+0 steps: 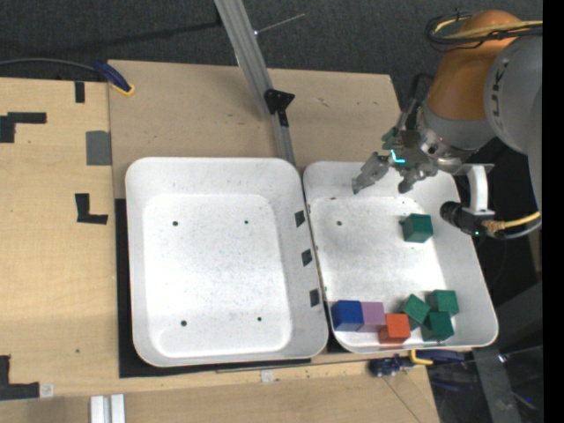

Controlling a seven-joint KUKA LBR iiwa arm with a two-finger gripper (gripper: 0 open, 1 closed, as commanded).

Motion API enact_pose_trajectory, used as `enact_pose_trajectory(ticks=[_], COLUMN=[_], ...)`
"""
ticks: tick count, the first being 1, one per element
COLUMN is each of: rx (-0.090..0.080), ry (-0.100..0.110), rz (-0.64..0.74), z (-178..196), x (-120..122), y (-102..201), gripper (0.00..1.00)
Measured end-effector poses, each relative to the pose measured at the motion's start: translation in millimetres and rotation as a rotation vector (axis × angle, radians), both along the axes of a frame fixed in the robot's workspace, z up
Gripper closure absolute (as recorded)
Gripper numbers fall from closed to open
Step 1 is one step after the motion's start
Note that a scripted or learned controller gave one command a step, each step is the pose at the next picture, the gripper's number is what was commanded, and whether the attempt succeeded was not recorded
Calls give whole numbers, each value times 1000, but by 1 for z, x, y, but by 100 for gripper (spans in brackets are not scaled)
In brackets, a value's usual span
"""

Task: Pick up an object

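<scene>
My gripper (386, 180) hangs over the far end of the right bin (370, 254), its two grey fingers spread apart with nothing between them. A green block (417, 228) lies alone a little nearer and to the right of the fingers. Along the right bin's near edge sit a blue block (348, 315), a purple block (373, 314), an orange block (397, 327) and three green blocks (434, 314) bunched together.
The left bin (216, 258) stands beside the right one, their rims touching. A slanted metal pole (256, 60) with a black clamp rises behind the bins. The arm's grey body and orange band (467, 86) occupy the upper right.
</scene>
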State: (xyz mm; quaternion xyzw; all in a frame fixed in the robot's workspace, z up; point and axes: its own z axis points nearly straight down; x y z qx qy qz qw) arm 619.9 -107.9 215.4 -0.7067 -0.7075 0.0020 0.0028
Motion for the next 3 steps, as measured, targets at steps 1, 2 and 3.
enact_pose_trajectory(ticks=[1, 2, 3], rx=[-1, -1, -1], ry=[-5, 1, 1], rz=[1, 1, 0], z=[3, -61, -118], x=[1, 1, -6], y=[0, 5, 14], gripper=[0, 0, 0])
